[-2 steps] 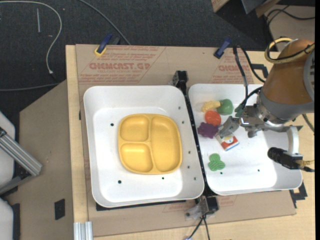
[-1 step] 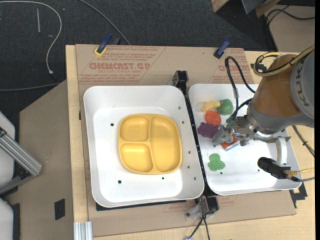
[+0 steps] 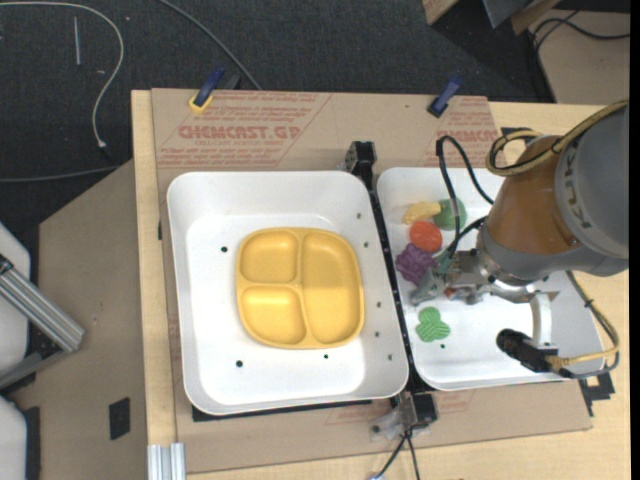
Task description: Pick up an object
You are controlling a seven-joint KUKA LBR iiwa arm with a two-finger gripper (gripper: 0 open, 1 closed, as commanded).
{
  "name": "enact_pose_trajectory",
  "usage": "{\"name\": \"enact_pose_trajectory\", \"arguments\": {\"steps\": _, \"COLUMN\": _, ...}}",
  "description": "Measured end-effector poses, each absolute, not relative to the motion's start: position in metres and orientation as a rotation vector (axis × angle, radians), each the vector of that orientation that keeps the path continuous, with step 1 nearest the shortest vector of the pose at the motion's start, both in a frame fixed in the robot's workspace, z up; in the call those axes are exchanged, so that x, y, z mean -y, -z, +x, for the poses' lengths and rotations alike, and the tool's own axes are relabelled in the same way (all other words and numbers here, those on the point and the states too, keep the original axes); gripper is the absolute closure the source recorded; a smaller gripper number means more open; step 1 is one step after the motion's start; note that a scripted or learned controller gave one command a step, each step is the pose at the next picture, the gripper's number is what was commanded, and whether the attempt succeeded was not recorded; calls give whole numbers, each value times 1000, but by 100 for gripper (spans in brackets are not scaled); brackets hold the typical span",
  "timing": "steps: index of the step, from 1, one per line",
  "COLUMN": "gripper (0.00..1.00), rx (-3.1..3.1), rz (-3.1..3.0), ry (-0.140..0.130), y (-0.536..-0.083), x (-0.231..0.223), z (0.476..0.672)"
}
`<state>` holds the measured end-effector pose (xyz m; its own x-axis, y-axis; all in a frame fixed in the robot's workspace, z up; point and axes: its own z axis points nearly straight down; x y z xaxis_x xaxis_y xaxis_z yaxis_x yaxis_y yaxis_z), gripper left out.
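The right bin [image 3: 470, 368] holds several small toys. A yellow piece [image 3: 420, 211] and a dark green piece [image 3: 452, 211] lie at its far left. An orange-red ball [image 3: 426, 235] sits just in front of them, a purple piece [image 3: 412, 262] lies below it, and a bright green piece [image 3: 432, 325] lies nearer the front. My gripper [image 3: 436, 286] hangs low over the bin's left part, between the purple piece and the bright green one, close against the purple piece. The wrist hides whatever lies right under it.
The left bin [image 3: 200, 268] holds a yellow divided plate [image 3: 300, 288]. A black divider [image 3: 385, 268] runs between the bins. The arm's orange band [image 3: 525, 208] and grey body cover the right bin's right half. Black cables [image 3: 470, 168] loop over its far edge.
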<state>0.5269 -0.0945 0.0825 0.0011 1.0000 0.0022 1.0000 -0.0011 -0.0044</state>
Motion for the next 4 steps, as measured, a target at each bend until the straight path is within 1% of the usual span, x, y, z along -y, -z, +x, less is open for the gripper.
{"name": "enact_pose_trajectory", "arguments": {"steps": 1, "gripper": 100, "rx": 2220, "rz": -2221, "ry": 4, "y": -96, "x": 94, "z": 528}}
{"name": "enact_pose_trajectory", "arguments": {"steps": 2, "gripper": 100, "rx": 2224, "rz": -2222, "ry": 4, "y": -159, "x": 94, "z": 525}}
{"name": "enact_pose_trajectory", "arguments": {"steps": 3, "gripper": 100, "rx": 2227, "rz": -2223, "ry": 7, "y": -213, "x": 94, "z": 527}}
{"name": "enact_pose_trajectory", "arguments": {"steps": 4, "gripper": 100, "rx": 2228, "rz": -2216, "ry": 4, "y": -216, "x": 41, "z": 528}}
